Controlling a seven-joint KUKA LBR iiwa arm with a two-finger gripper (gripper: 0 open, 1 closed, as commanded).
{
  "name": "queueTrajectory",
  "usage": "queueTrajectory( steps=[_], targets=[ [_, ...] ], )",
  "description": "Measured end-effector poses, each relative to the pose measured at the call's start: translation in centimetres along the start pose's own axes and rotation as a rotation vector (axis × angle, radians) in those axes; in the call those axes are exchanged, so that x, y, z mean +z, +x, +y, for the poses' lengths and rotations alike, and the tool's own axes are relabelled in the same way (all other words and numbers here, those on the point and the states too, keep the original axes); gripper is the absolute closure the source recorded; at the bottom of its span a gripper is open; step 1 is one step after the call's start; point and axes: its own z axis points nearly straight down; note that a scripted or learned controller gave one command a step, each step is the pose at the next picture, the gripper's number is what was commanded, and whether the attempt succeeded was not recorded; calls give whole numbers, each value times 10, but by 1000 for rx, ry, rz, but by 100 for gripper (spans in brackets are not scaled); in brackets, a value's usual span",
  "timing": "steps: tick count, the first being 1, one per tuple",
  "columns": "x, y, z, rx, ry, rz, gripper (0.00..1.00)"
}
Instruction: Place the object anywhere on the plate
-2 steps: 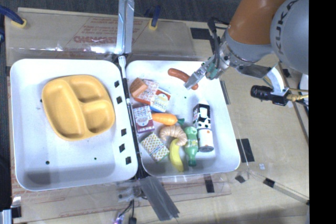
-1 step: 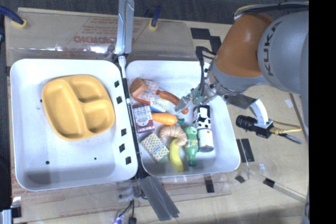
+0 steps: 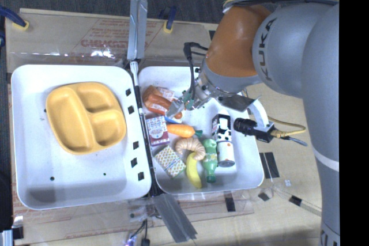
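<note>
The yellow divided plate (image 3: 86,117) lies in the left bin (image 3: 34,181) with nothing on it. My gripper (image 3: 186,102) is low in the right bin (image 3: 251,178), near its back left part. It sits just right of the hot dog pack (image 3: 157,99) and above the orange carrot (image 3: 180,130). No object can be seen held in it. The arm's orange band (image 3: 239,43) and grey body cover the back right of that bin.
The right bin also holds a red packet (image 3: 157,128), a cracker box (image 3: 170,161), a croissant (image 3: 190,148), a banana (image 3: 194,171), a green bottle (image 3: 209,161), a cow-patterned carton (image 3: 222,127) and a can (image 3: 226,154). A divider (image 3: 140,141) separates the bins.
</note>
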Motion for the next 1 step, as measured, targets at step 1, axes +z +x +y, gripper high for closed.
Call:
queueTrajectory(
  steps=[1],
  targets=[
    [15, 83, 37, -184, 3, 1, 100]
  ],
)
